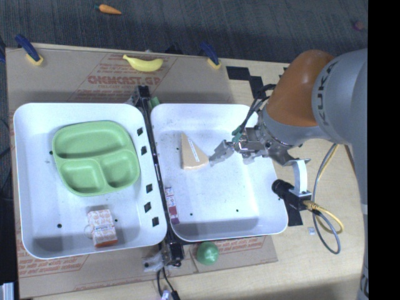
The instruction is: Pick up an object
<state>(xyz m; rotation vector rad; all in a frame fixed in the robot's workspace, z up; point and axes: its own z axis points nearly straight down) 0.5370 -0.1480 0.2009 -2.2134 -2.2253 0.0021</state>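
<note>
I read red print on the cardboard sheet (94, 80) under the bins, something like "CHEMCAST GP". The small packet (101, 226) in the left bin carries printing too fine for me to read.

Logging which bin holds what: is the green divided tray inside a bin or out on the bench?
Inside. The green divided tray lies flat in the left bin, within its white walls, above a small packet.

I log the left bin (25, 167): divided tray (95, 157) toward the back, small box (102, 227) in front of it. Right bin (250, 224): wedge (191, 152) at back left, gripper (220, 154) just right of it. Ball (207, 252) lies before the bins, banana (143, 62) behind.
</note>
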